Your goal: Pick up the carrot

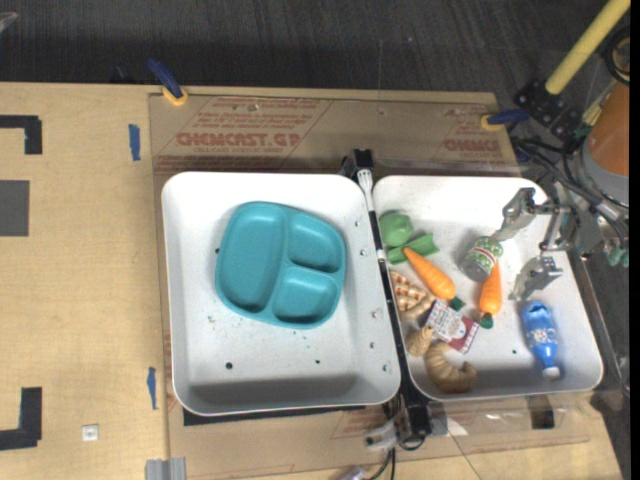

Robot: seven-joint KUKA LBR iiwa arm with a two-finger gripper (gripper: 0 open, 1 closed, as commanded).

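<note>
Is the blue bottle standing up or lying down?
Lying down: the blue bottle rests on its side on the right bin floor.

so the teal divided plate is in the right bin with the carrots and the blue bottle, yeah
Not quite: the teal divided plate lies in the left bin, by itself. The carrots and the blue bottle are in the right bin, as you said. The camera view shows the plate on the far side of the divider from them.
</note>
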